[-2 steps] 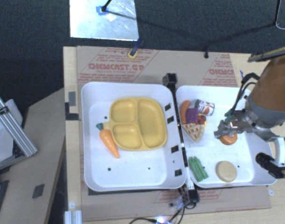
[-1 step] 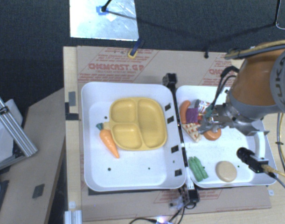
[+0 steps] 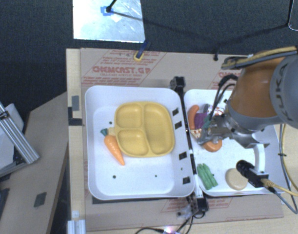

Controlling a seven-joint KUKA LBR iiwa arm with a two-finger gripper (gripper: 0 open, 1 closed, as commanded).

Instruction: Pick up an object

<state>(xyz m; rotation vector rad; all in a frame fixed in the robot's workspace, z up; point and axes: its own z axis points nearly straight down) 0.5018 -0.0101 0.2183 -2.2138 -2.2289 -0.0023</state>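
- The bench carried two white bins side by side on a cardboard sheet, the left bin and the right bin.
- The left bin held a yellow divided plate near its middle. A toy carrot lay touching or just beside the plate's lower left edge, tip pointing towards the bin's near side.
- The arm reached in from the right and covered the upper right part of the right bin.
- The gripper was low over the left part of the right bin, close to the divider between the bins.
- Whether the gripper was open or closed could not be told, as the wrist hid it. Nothing was seen to be held.
- An orange round piece lay directly at the gripper, partly under it; contact could not be confirmed.
- A red-orange oblong piece and a purple piece lay together just beyond the gripper, by the bin's left wall.
- A green piece lay in the near left corner of the right bin, apart from the gripper.
- A beige round piece lay at the near wall, to the right of the green piece.
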